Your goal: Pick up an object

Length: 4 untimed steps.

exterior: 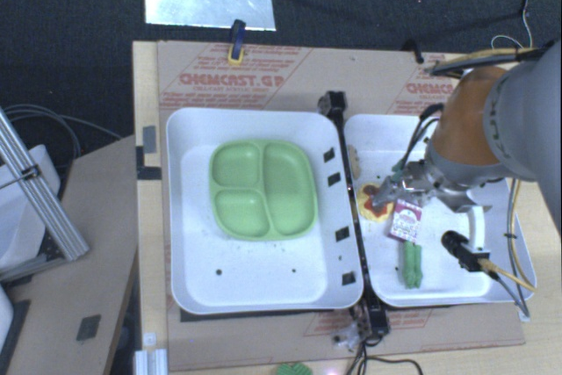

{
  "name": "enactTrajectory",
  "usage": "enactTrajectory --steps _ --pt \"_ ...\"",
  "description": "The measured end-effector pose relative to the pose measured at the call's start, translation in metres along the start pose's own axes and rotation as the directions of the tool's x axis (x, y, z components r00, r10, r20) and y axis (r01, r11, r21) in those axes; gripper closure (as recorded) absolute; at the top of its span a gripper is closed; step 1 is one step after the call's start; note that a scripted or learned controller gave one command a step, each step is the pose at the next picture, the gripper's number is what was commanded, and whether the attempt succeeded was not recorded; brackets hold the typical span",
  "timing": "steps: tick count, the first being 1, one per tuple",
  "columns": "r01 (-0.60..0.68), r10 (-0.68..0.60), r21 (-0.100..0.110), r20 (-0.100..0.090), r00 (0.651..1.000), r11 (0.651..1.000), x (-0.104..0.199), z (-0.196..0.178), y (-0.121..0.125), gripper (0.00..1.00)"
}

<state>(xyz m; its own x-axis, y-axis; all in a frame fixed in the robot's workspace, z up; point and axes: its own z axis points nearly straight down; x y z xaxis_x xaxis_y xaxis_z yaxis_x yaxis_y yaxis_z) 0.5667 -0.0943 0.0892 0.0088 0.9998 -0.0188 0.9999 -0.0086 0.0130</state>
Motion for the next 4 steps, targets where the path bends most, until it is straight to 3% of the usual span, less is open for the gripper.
enactTrajectory --steps 1,2,3,4 --pt "0.000 0.000 0.000 0.000 1.000 1.000 0.000 0.000 0.000 0.00" --pt "0.007 -0.007 0.008 -0.017 1.000 1.000 -0.015 0.002 0.011 0.00" --pt "0.008 -0.008 0.006 -0.016 1.000 1.000 -0.015 0.001 0.011 0.00" --pt "0.013 -0.013 0.003 -0.016 1.000 1.000 -0.017 0.002 0.058 0.00"
